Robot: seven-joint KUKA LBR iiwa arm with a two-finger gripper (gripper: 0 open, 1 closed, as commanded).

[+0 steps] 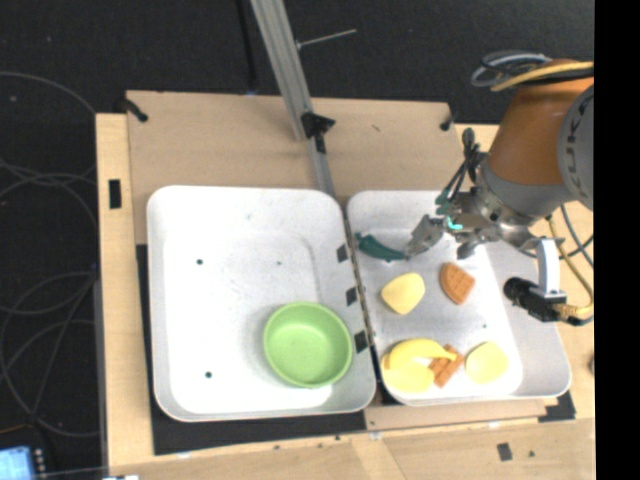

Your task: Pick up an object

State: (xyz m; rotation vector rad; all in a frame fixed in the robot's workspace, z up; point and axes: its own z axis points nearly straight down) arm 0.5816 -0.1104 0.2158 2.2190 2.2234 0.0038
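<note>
A: Where's the claw (437,230) rn?

B: Over the right bin (520,383), upper part, hanging off the grey arm (530,148) w/ the orange band. Fingers look parted a bit, nothing between them as far as I can see, tho it's small and blurry there.

A: What's closest to it?

B: A teal piece (378,247) just left of the claw, lying by the bin's left wall. Near the fingertips, can't tell if touching. Below the claw: a pale yellow lump (402,293), and just right of that an orange waffle-like chunk (458,284).

A: Further down?

B: Well below the claw, near the bin's front edge: a yellow banana-ish thing (412,360), a small orange carrot-like bit (446,368) touching it, and a yellow round piece (486,362) just beside those.

A: Anything in the way?

B: Black cables at the wrist crowd the claw's right side. A metal pole (285,58) stands up-left of the claw, behind the bins.

A: Other bin?

B: Left bin (170,298), well left of the claw, has a green bowl (307,343) upright at its front right corner.
</note>
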